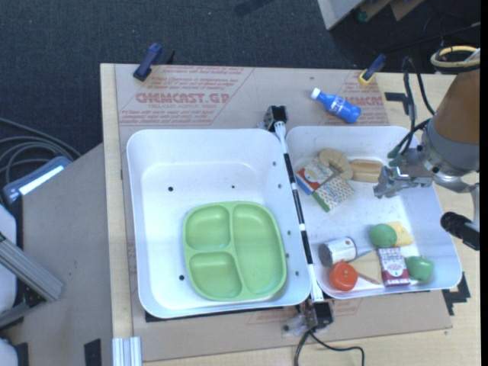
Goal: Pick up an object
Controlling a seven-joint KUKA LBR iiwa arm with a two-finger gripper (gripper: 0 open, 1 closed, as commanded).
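My gripper (387, 184) hangs over the right bin (450, 242), near its middle right, with the arm coming in from the right. Just left of it lie a tan bun (364, 170), a round beige biscuit (333, 159) and two small packets (326, 185). Toward the near edge of this bin are a silver can (338, 249), a red tomato (344, 276), a green ball (383, 235), a yellow piece (402, 235), a red carton (392, 266) and a green pepper (420, 268). Nothing shows in the gripper.
The left bin (152, 166) holds a green divided plate (233, 250). A blue bottle (336, 105) lies on the bench behind the right bin. Blue clamps (147, 62) sit at the bench's back edge. Cables run along the seam between the bins.
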